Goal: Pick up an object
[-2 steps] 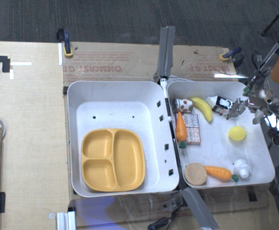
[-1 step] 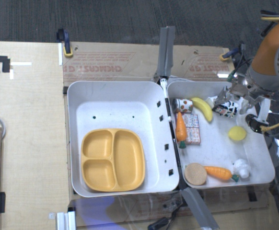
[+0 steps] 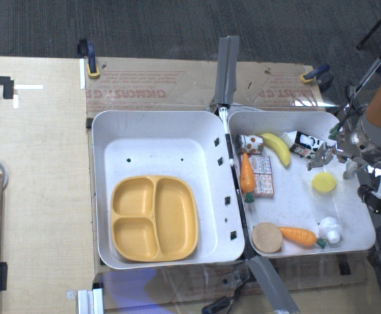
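The right bin (image 3: 357, 244) holds a yellow banana (image 3: 276, 148), a carrot (image 3: 246, 173) lying against a printed box (image 3: 262, 174), a black-and-white packet (image 3: 305, 144), a yellow ball (image 3: 324, 182), a second carrot (image 3: 298, 236), a round tan disc (image 3: 266, 237) and a small white lump (image 3: 330, 230). My gripper (image 3: 334, 163) hangs at the bin's far right, just above and behind the yellow ball. It is open, with one finger (image 3: 320, 156) near the packet, and nothing sits between the fingers.
The left bin (image 3: 105, 175) carries a yellow divided plate (image 3: 155, 217). A grey divider post (image 3: 227, 70) stands behind the seam between the bins. Clamps (image 3: 313, 76) sit on the cardboard at the back.
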You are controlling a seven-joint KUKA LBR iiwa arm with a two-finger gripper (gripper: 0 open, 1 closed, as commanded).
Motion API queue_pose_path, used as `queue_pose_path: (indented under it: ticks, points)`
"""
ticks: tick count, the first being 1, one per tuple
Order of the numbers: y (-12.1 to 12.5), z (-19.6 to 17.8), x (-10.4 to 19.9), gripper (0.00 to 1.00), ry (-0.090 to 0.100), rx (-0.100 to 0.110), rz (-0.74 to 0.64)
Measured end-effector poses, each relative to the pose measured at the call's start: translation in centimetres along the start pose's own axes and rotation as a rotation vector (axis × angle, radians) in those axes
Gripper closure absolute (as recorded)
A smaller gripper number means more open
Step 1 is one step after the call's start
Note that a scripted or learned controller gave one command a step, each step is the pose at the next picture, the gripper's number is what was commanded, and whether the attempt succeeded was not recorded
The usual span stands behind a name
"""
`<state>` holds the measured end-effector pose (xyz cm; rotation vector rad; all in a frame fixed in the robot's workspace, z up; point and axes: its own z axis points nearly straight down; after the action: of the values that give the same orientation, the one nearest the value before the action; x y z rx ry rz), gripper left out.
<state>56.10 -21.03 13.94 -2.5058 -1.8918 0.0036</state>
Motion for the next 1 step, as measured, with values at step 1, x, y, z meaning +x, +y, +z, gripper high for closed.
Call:
queue_pose_path:
  ticks: [1]
  points:
    - [7.41,4.3,4.26,0.0,-0.003,0.001,0.003]
